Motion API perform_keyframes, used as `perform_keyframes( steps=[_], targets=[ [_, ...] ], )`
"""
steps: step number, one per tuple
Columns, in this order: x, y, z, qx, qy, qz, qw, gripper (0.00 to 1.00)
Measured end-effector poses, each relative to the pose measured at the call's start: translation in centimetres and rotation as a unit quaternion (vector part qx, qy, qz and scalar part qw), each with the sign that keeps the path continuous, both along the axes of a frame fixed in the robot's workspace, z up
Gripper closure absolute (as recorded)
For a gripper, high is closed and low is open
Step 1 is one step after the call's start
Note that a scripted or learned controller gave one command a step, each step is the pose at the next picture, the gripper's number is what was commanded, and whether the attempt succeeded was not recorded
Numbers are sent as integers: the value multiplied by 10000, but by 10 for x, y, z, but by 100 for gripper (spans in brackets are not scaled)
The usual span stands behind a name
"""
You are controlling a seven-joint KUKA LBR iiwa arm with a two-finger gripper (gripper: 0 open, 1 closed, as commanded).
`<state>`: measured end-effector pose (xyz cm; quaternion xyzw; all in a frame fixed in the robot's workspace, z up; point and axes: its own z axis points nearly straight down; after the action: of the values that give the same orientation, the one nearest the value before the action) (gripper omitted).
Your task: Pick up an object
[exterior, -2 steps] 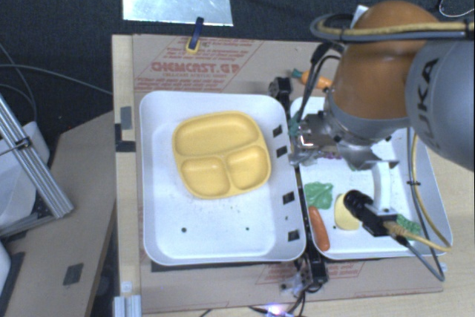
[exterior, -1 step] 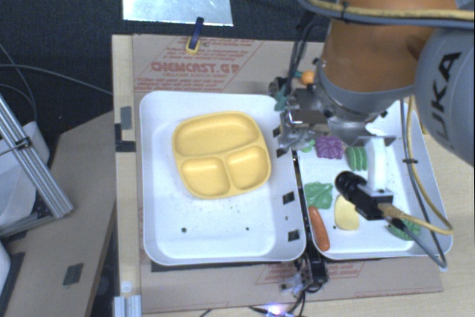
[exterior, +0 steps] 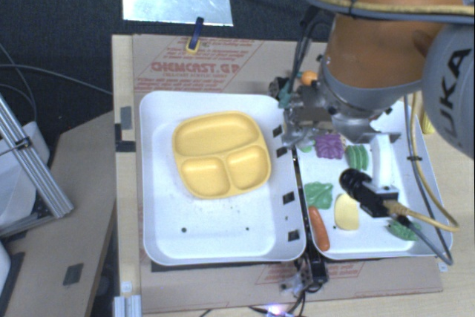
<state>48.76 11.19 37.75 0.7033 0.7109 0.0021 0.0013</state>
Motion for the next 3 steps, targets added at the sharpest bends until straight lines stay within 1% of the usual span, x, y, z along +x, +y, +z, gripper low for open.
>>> perform_keyframes(
  steps=[1,2,3],
  targets=[
    [0,0,-1,-2,6,0,10000,0],
    [-1,50,13,5,8,-11,10000,0],
    [-4,90,-156,-22,85,-35,10000,0]
  ],
)
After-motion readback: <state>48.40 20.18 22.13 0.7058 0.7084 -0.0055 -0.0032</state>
